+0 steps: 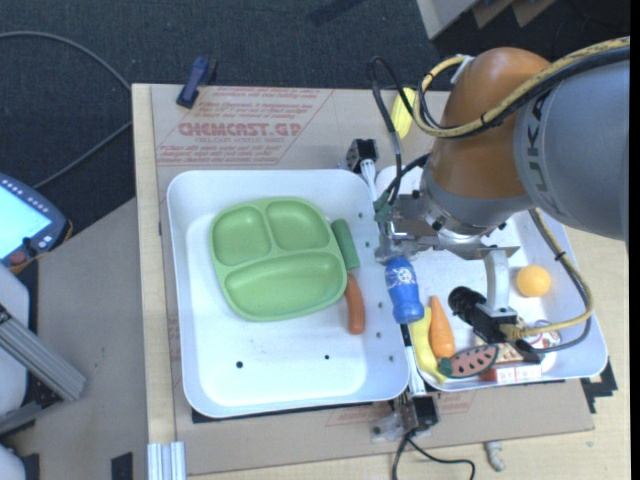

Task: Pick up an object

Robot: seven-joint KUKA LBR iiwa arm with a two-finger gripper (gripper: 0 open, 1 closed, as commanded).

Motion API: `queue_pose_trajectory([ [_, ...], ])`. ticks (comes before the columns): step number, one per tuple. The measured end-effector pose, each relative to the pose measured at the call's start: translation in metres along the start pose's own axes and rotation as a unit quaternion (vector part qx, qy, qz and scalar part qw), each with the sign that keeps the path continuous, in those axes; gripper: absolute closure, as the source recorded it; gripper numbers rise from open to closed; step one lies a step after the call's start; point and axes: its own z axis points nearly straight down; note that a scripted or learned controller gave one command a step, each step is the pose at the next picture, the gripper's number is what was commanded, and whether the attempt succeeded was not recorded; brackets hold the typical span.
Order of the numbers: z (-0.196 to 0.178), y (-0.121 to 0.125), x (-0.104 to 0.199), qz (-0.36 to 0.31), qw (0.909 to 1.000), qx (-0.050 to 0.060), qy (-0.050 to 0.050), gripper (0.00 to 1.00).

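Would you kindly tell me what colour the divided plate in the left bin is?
Light green; the divided plate shows clearly in the camera view.

The arm covers much of the right bin and hides the gripper fingers. The picture's edge cuts the blue screen.

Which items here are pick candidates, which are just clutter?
Candidates: blue bottle, carrot, orange ball, watermelon slice, sausage, green plate.
Clutter: blue clip, cardboard sheet, cables.

Two white bins, one green plate, one blue bottle, two carrots.
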Motion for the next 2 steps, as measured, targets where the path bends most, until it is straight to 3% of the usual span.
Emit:
queue_pose_trajectory([
  [2, -0.0126, 0.0149, 0.0074, -0.001, 1.0000, -0.001, 0.000, 1.00],
])
